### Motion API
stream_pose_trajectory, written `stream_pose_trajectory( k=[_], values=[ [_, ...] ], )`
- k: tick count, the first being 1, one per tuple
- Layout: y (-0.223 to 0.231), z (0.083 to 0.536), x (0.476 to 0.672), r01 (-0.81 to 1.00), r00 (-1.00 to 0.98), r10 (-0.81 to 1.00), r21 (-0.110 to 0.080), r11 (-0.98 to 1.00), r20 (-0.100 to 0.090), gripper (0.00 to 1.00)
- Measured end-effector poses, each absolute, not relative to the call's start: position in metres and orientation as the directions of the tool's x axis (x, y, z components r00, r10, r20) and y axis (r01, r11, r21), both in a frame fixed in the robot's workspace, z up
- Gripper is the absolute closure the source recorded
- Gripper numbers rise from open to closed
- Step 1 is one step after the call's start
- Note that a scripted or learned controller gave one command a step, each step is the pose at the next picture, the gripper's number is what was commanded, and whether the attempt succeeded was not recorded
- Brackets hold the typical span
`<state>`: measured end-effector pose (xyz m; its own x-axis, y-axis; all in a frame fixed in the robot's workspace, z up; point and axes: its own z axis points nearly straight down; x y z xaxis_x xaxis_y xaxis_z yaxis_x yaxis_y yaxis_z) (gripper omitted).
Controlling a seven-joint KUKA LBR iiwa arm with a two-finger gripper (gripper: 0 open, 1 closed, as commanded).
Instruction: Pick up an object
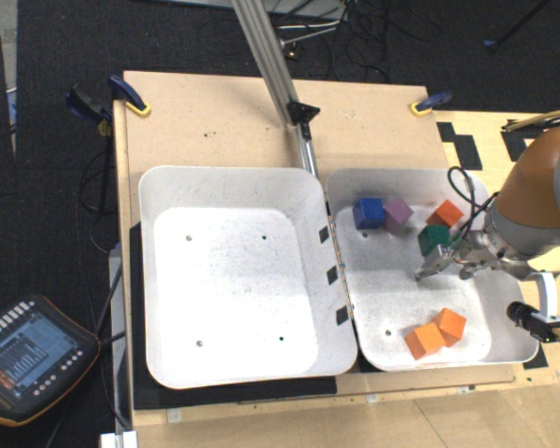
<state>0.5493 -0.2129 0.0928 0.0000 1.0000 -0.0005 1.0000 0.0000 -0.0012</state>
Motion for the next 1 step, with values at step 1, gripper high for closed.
stream_pose_trajectory(
  k=[1],
  values=[
    [-0.2133, 0.1057, 0.5503, 1.000, 0.000, 1.000, 0.003, 0.000, -0.001, 1.00]
  ],
)
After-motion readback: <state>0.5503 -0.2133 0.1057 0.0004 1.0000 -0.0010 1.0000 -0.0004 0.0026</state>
